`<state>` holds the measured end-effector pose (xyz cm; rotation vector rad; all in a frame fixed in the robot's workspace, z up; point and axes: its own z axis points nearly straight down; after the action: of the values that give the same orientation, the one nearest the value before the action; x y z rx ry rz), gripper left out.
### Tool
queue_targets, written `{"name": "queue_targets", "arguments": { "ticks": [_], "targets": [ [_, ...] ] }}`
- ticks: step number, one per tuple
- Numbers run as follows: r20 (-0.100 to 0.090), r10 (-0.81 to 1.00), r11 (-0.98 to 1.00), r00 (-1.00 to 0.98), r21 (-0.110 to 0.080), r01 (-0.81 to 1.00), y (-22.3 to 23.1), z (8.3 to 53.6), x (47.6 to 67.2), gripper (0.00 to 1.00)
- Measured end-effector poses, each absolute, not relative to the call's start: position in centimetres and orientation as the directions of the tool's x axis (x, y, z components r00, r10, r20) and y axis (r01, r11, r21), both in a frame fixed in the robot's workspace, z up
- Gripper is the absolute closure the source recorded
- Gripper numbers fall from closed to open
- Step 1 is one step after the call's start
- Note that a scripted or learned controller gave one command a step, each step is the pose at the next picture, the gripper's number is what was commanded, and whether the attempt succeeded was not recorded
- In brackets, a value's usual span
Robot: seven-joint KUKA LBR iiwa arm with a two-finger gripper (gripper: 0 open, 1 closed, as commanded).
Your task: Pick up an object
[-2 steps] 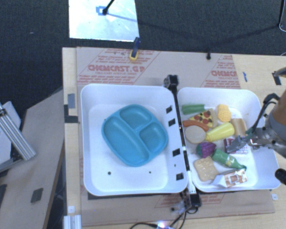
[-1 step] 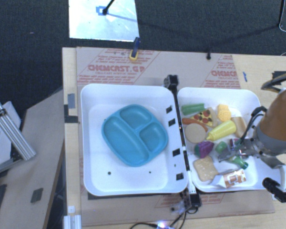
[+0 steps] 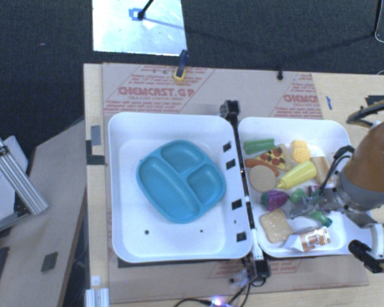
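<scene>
The right bin (image 3: 336, 132) holds several toy foods: a green vegetable (image 3: 259, 146), a pizza slice (image 3: 270, 159), yellow corn (image 3: 299, 150), a yellow bottle (image 3: 297, 173), a round tan disc (image 3: 263, 180), a purple piece (image 3: 276, 199), a bread slice (image 3: 275, 226) and a white-and-orange packet (image 3: 314, 238). My gripper (image 3: 305, 204) reaches in from the right and sits low among small green pieces (image 3: 297, 196), between the purple piece and the packet. The arm's orange band (image 3: 374, 162) hangs over the bin's right side and hides what lies beneath.
The left bin (image 3: 125, 133) carries a blue divided plate (image 3: 180, 180). A black clip rail (image 3: 238, 171) runs between the bins. A yellow-and-blue clip (image 3: 180, 69) lies on the cardboard behind them. A metal frame (image 3: 9, 171) stands at the far left.
</scene>
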<state>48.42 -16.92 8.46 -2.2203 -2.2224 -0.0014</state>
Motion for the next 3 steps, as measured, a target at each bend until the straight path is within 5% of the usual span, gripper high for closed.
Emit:
{"name": "queue_targets", "arguments": {
  "ticks": [1, 3],
  "targets": [
    [-0.006, 1.0, 0.0, 0.0, 0.007, 1.0, -17.2, 9.5, 48.6, 1.0],
    [-0.002, 1.0, 0.004, -0.004, 0.004, 1.0, -16.8, 19.4, 48.7, 1.0]
  ]
}}
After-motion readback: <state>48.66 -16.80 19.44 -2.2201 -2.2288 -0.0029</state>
